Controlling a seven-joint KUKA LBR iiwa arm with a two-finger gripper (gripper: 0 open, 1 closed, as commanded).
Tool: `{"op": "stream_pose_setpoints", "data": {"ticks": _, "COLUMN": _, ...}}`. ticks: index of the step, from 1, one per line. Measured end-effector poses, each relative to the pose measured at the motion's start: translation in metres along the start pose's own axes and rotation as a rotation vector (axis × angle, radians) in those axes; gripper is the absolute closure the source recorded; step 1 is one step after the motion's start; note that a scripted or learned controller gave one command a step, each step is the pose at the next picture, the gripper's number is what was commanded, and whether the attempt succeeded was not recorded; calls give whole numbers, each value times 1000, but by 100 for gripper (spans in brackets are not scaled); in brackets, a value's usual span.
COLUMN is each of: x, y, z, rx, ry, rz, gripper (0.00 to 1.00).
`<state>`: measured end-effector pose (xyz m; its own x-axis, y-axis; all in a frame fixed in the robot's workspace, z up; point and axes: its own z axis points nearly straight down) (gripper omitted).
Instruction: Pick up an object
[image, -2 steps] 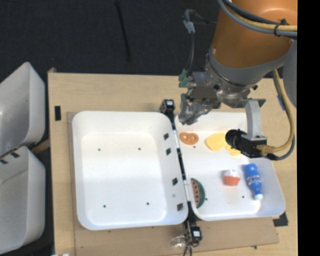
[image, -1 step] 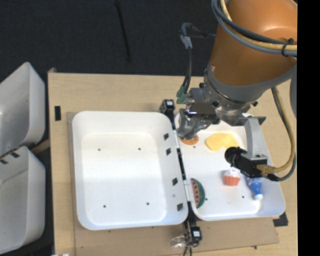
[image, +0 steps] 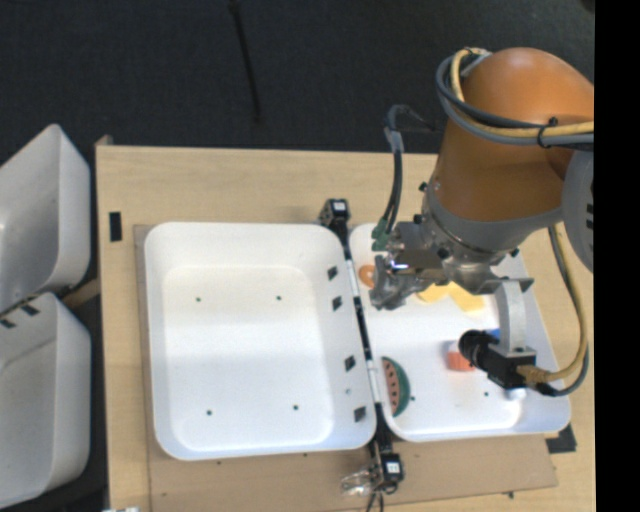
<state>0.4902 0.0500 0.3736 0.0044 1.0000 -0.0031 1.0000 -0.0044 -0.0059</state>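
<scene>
My gripper (image: 392, 285) hangs low over the upper left part of the right bin (image: 440, 420), under the big orange wrist band. A small orange object (image: 367, 272) lies just left of it, against the bin's left wall. A yellow object (image: 455, 295) shows partly beneath the gripper body on its right. A watermelon-slice piece (image: 396, 385) lies near the bin's lower left, and a small red-orange object (image: 458, 360) sits near the middle right. Whether anything is between the fingers is hidden.
The left bin (image: 245, 335) lies beside the right one, with a black clipped divider (image: 352, 310) between them. A black cylindrical part with cables (image: 495, 362) hangs over the right bin's right side. White boxes (image: 35, 320) stand off the bench at left.
</scene>
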Motion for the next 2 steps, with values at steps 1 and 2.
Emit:
{"op": "stream_pose_setpoints", "data": {"ticks": 1, "x": -2, "y": 0, "z": -27, "rx": -9, "ry": 3, "rz": -7, "gripper": 100}}
{"op": "stream_pose_setpoints", "data": {"ticks": 2, "x": -6, "y": 12, "z": -54, "rx": -9, "ry": 3, "rz": -7, "gripper": 100}}
